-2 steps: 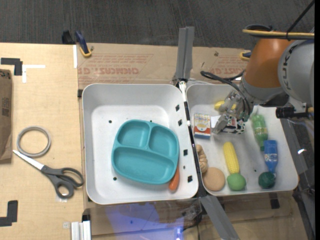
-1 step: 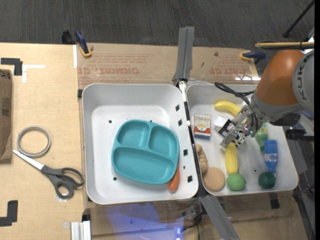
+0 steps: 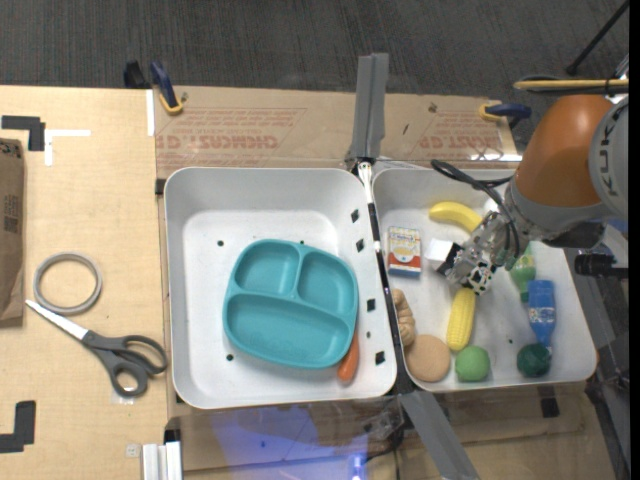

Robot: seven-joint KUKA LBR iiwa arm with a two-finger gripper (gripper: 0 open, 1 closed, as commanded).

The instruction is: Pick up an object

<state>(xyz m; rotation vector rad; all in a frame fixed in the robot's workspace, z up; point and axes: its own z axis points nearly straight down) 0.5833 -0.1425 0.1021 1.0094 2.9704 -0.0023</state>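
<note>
We judge ourselves in the approach step: our gripper (image 3: 474,265) hangs low in the right bin (image 3: 572,370) just above the corn cob (image 3: 460,318), its grip state untellable, needing a straight descent.

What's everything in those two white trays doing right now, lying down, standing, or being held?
Teal plate: flat in left bin.
Carrot: lying against the plate's edge.
Banana: lying in right bin.
Corn: lying below the gripper.
Blue bottle: lying flat.
Small box: lying flat.
</note>
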